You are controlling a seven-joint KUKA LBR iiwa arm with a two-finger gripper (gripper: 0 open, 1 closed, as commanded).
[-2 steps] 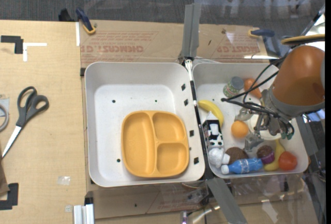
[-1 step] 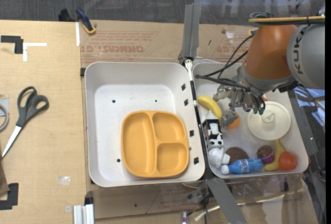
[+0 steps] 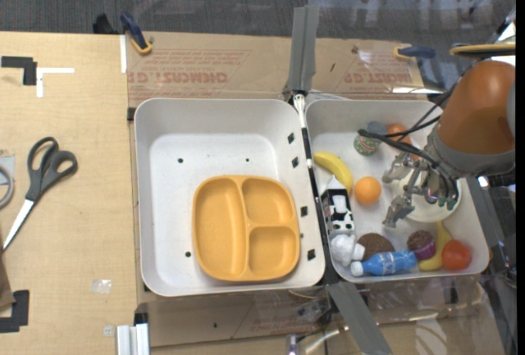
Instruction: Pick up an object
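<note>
Both white bins (image 3: 148, 206) on the surface (image 3: 66, 206) are viewed from above at a slant, at moderate range; the arm (image 3: 484, 111) is seen entering from 3 o'clock.

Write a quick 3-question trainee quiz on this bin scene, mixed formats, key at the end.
1. True or false: the yellow divided tray lies in the right bin.
2. Multiple choice: which item lies right beside the banana? A) scissors B) orange ball C) blue clamp
3. Fill in: the gripper hovers over the ___ bin.

Key
1. False; the tray sits in the left bin.
2. B; the orange ball lies just right of the banana, while the scissors lie on the bench outside both bins.
3. Right.
</note>
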